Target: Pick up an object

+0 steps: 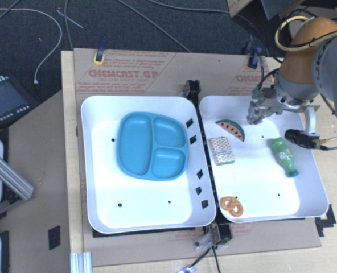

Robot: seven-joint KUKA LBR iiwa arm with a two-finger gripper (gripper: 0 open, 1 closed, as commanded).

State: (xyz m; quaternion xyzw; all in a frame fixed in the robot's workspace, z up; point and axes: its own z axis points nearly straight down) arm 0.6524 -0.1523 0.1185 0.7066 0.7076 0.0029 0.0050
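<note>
The two-finger gripper [256, 115] hovers over the right white bin [305, 201], near its twelve o'clock edge; whether it holds anything cannot be told. A watermelon-slice toy [231, 129] lies just beside it, at eight o'clock.

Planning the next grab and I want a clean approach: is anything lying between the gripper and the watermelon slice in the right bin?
Nothing visible does. The gripper hangs over the far part of the right bin, and the watermelon slice lies just to its left with bare white floor between them. The green bottle and patterned block lie off that line.
</note>
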